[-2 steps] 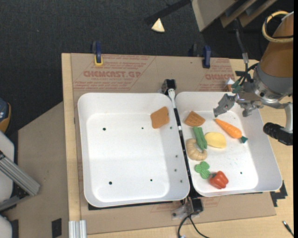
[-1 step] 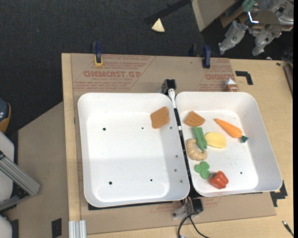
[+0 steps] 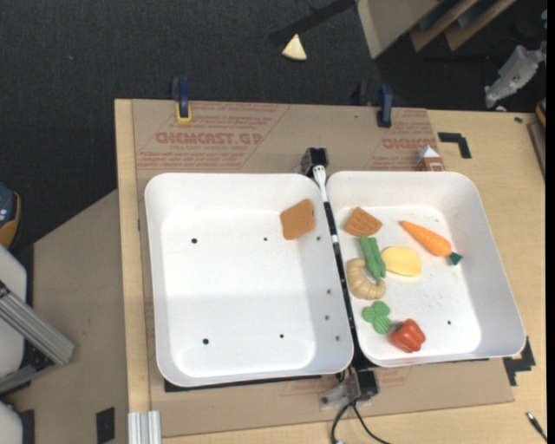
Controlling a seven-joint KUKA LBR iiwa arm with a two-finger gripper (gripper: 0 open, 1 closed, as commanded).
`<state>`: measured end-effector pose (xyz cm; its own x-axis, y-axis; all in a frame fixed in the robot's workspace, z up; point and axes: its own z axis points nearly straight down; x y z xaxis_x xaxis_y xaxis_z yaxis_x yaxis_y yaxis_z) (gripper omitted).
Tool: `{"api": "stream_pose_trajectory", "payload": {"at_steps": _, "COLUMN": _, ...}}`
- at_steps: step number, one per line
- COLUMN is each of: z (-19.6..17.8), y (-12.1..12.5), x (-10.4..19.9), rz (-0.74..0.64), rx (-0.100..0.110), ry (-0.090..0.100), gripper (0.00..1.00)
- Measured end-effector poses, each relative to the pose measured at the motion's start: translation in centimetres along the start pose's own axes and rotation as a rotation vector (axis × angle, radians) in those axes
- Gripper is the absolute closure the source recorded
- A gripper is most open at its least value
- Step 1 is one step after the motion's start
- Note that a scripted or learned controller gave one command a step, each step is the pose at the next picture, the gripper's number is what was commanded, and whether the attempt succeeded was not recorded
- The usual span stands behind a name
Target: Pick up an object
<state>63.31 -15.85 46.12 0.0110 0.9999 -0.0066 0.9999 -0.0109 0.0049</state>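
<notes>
Toy food spread over two white bins: brown toast slice point(image 3: 299, 220) alone in the left bin point(image 3: 173, 260), near its right wall; carrot point(image 3: 425, 237), yellow potato point(image 3: 401, 261), green pod point(image 3: 373, 257) and red pepper point(image 3: 408, 335) in the right bin point(image 3: 486, 286), pepper nearest the front rim. Pincer state: cannot tell.

Dark carpet floor point(image 3: 130, 52); brown board bench point(image 3: 251, 134) held by blue clamps point(image 3: 181, 97); wooden furniture point(image 3: 416, 26) top right.
</notes>
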Motion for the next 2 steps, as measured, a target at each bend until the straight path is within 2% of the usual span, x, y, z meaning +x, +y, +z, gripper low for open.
{"api": "stream_pose_trajectory", "payload": {"at_steps": 1, "z": 13.4, "y": 3.2, "x": 7.7, "rz": -0.018, "rx": 0.018, "ry": 0.011, "gripper": 0.00}}
{"api": "stream_pose_trajectory", "payload": {"at_steps": 2, "z": 9.1, "y": 3.1, "x": 22.3, "rz": -0.027, "rx": -0.001, "ry": 0.013, "gripper": 0.00}}
